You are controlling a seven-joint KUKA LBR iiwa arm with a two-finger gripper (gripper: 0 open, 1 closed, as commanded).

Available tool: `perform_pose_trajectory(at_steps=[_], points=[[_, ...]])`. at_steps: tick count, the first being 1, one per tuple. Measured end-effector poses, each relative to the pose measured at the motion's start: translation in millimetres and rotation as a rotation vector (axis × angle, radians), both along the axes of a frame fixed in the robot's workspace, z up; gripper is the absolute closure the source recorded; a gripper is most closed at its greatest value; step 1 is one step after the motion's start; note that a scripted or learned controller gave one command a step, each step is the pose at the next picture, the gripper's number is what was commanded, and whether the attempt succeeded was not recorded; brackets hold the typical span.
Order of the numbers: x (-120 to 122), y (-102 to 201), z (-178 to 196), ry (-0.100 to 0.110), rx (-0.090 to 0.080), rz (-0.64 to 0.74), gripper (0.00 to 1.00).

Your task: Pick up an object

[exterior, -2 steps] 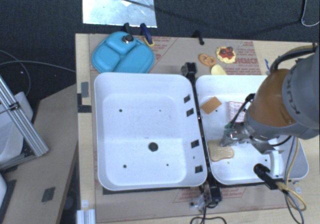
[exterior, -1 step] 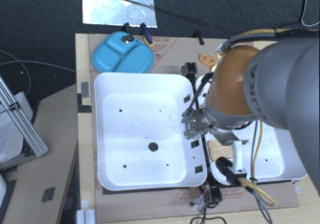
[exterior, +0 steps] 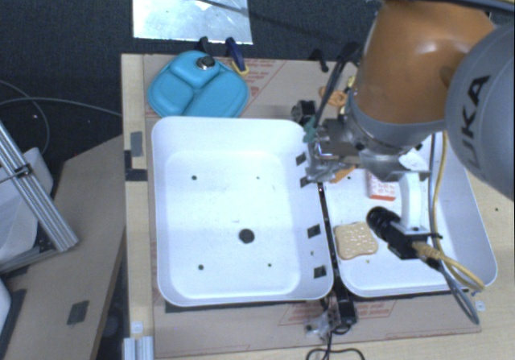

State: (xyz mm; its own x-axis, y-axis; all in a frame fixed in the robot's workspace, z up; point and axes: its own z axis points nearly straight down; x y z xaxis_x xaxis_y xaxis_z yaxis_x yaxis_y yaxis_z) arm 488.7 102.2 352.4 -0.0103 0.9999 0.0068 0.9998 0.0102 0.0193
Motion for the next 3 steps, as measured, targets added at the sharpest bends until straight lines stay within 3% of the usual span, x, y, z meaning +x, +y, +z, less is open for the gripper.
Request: perform_pose_trajectory(at_steps=[1, 2, 3], points=[[26, -51, -26, 0.018, -0.008, -0.014, 1.00], [-2, -14, 9, 0.014, -0.004, -0.002, 1.00], [-2, -99, -2, 0.016, -0.009, -0.017, 1.00]])
